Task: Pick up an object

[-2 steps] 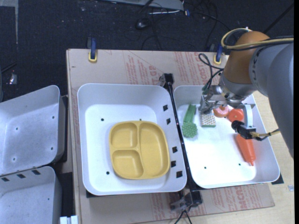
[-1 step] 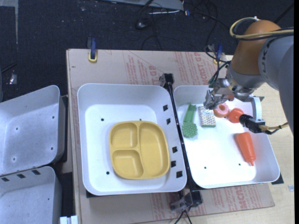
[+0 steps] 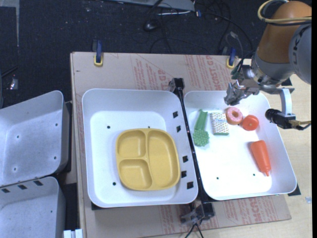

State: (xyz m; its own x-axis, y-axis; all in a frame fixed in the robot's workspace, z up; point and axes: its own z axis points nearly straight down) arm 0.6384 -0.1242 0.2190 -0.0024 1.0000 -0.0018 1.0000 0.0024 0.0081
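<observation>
The pink doughnut [image 3: 234,115], the object lying closest to the jaws [image 3: 233,97], sits on the floor of the right-hand bin [image 3: 233,182] just below and a touch to the right of the fingertips, near them but with nothing of it between them; being round, it has no long axis to speak of. Whether the jaws stand wide or narrow I cannot tell, since the dark fingers blur together at the bin's far rim. Beside the doughnut, further from the jaws to the right, a red ball-like piece [image 3: 250,123] touches or nearly touches it. To the lower left of the jaws a small white packet with green print [image 3: 219,123] lies with its long side running away from the far rim, and beyond it a green brush-like object [image 3: 201,128] lies the same way, its broad head at the near end. Well below the jaws an orange carrot [image 3: 260,156] points its narrow tip toward the near right corner. Across the divider, well apart to the left, a yellow compartment plate [image 3: 147,159] rests in the left-hand bin [image 3: 99,133] on the tabletop [image 3: 129,68].
</observation>
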